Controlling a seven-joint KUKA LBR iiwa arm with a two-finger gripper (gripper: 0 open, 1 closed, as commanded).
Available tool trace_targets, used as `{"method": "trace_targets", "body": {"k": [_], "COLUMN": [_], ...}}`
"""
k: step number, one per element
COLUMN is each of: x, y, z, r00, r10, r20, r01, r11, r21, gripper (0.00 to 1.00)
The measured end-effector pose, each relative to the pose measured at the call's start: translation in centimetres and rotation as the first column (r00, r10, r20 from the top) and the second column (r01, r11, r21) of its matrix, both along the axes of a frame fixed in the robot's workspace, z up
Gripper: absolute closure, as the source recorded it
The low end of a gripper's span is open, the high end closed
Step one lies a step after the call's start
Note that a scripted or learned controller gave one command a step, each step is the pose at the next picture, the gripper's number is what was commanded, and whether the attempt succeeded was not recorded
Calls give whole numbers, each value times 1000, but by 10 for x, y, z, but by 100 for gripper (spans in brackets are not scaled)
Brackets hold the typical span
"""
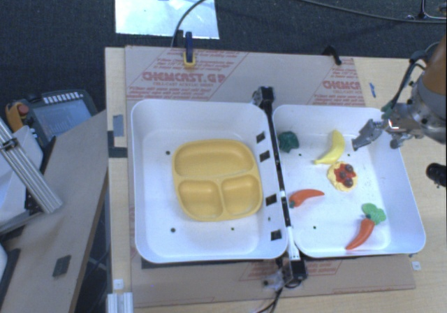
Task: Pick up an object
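A yellow three-compartment plastic tray (213, 179) lies in the left shallow white bin (150, 130); a teach pendant (61, 114) rests nearby.

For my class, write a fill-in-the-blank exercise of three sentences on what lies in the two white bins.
1. The yellow plastic divided tray lies in the ___ bin.
2. The yellow toy banana lies in the ___ bin.
3. The orange toy carrot has a ___ leafy top.

Missing words: left; right; green
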State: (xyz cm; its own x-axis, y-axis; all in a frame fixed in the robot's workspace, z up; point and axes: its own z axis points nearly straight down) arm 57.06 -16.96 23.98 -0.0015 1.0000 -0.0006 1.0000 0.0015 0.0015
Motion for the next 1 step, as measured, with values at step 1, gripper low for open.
{"method": "trace_targets", "body": {"k": [1], "x": [3], "y": [5], "z": [-57], "r00": [1000], "r10": [0], "r20": [1], "r01": [0], "r11": [1000], "r21": [0], "gripper": [0]}}
